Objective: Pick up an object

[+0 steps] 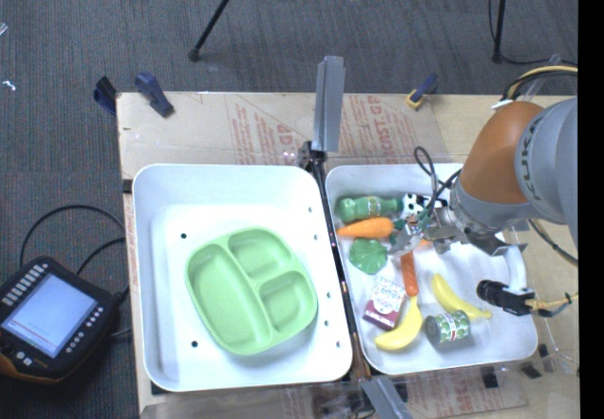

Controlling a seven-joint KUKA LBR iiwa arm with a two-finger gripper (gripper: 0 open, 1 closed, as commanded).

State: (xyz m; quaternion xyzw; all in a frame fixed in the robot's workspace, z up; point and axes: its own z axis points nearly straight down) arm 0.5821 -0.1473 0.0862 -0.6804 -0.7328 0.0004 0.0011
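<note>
The right bin [514, 332] holds several toy foods. An orange carrot [366, 228] lies below a green bottle [361, 208], with a green vegetable [368, 257] under it. A slim red-orange pepper [409, 273] lies mid-bin. Near the front are a small red and white carton [385, 304], two yellow bananas [401, 332] [453, 296] and a green can [446, 328]. A black and white toy [411, 205] sits at the back. My gripper [413, 238] is low in the bin, just right of the carrot's tip and above the pepper. Nothing shows as held.
The left bin [156, 209] holds a light green divided plate [250, 290]. A grey upright post [329, 106] stands behind the gap between the bins. The arm's orange band [498, 162] hangs over the right bin's back right. A black pendant [47, 313] lies on the floor at left.
</note>
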